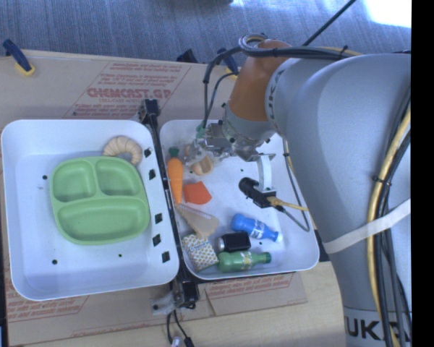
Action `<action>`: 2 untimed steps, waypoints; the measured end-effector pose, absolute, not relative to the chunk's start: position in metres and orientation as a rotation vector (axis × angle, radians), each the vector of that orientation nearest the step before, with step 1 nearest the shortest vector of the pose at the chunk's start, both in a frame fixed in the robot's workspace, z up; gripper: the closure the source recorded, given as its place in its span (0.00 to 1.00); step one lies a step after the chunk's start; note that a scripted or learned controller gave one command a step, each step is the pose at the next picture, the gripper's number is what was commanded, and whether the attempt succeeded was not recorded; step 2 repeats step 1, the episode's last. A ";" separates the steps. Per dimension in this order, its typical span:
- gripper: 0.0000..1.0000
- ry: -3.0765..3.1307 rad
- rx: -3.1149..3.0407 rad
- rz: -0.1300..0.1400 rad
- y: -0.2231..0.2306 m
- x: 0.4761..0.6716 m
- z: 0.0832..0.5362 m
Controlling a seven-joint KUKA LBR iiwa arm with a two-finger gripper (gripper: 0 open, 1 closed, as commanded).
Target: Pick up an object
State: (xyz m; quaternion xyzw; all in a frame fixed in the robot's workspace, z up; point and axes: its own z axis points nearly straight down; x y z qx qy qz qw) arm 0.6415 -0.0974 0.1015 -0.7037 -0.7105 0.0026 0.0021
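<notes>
White plastic is making up both shallow bins, the left bin and the right bin, which are sitting side by side on a brown cardboard sheet with red print. In the camera view, the grey arm is reaching in from the right, its orange band showing above the wrist, and the gripper is hanging low over the far left corner of the right bin. Whether it is gripping anything I cannot tell, since the wrist and cabling are covering that spot. A small tan object is lying right under the gripper, touching or nearly touching it. Just beside it, an orange carrot is lying along the bin's left wall, with a red-orange piece next to it. A beige wedge is resting nearer the front, and a patterned square packet is sitting at the front left corner. A blue and white bottle is lying near the middle, a black object just beside it, and a green bottle is lying along the front wall. In the left bin, a green divided plate is sitting flat, and a tan ring-shaped pastry is touching its far edge.
</notes>
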 end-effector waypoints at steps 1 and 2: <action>1.00 -2.229 -2.214 0.000 -0.056 0.657 0.266; 1.00 -2.229 -2.214 0.000 -0.056 0.657 0.266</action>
